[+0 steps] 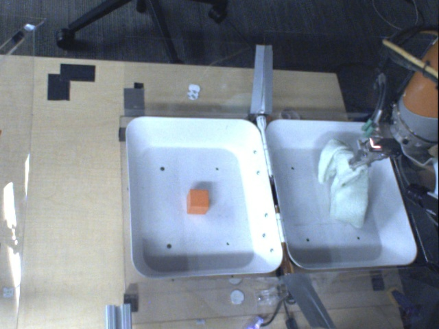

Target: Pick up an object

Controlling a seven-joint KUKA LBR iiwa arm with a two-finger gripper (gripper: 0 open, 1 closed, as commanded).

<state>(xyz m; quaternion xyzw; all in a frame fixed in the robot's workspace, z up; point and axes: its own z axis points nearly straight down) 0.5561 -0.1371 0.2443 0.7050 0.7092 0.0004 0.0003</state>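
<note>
A crumpled white cloth (345,187) lies in the right bin (302,249), toward its right half. My gripper (359,160) reaches in from the right on the grey arm with its orange band (420,96). It sits at the cloth's upper right edge, shut on a fold of the fabric, and the cloth bunches up toward it. A small orange cube (198,201) rests alone near the middle of the left bin (147,252), far from the gripper.
A grey metal post (260,81) stands behind the seam between the two bins. The wooden bench (62,184) stretches to the left. Cables and arm hardware (418,184) crowd the right bin's right rim.
</note>
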